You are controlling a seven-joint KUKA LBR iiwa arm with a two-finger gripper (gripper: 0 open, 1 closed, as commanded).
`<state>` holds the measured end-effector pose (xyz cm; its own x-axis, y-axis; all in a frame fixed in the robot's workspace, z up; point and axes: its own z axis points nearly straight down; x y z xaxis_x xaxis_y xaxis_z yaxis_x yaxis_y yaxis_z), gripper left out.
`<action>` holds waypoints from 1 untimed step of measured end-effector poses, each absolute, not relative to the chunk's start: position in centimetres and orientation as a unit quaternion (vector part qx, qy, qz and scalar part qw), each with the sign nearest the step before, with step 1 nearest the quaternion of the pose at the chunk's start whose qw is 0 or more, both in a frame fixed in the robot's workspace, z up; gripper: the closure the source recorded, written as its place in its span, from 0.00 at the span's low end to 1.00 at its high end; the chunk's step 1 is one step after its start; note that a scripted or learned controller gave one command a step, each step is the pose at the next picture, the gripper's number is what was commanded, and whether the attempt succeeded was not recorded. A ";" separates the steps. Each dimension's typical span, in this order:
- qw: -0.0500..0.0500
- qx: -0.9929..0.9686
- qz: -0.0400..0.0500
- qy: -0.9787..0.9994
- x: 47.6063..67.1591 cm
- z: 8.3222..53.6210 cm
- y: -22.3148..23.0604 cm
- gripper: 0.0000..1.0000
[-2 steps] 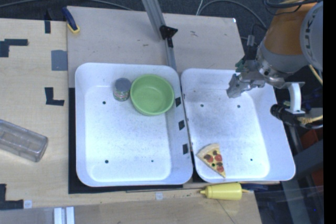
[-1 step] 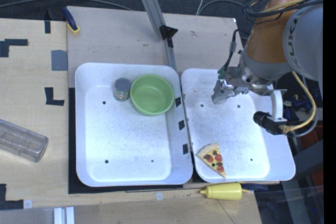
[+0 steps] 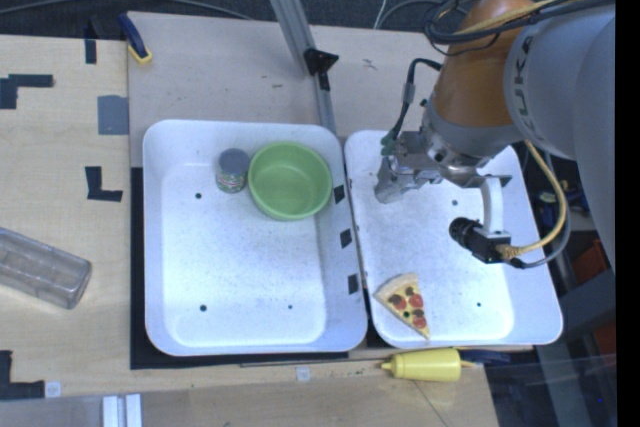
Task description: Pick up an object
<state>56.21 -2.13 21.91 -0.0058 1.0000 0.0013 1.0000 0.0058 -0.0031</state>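
The hand (image 3: 390, 183) hangs above the right bin (image 3: 530, 310); whether it is apart or together I cannot tell. The pizza slice (image 3: 404, 301) lies well below it, near the front edge, so it should drop squarely over that.

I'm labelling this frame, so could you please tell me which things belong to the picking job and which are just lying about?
Job: gripper, pizza slice, green bowl, small can, two white bins.

Lying about: yellow bottle, clear plastic tube, blue clamp.

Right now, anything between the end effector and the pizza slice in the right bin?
Nothing visible. The end effector sits over the right bin's upper left; the pizza slice lies toward the near edge, with bare bin floor between them.
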 end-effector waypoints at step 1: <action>0.002 -0.705 0.001 -0.710 54.9 21.0 3.5 1.00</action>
<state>54.91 3.47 21.05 -0.0070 1.0000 0.0015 1.0000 0.0070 -0.0038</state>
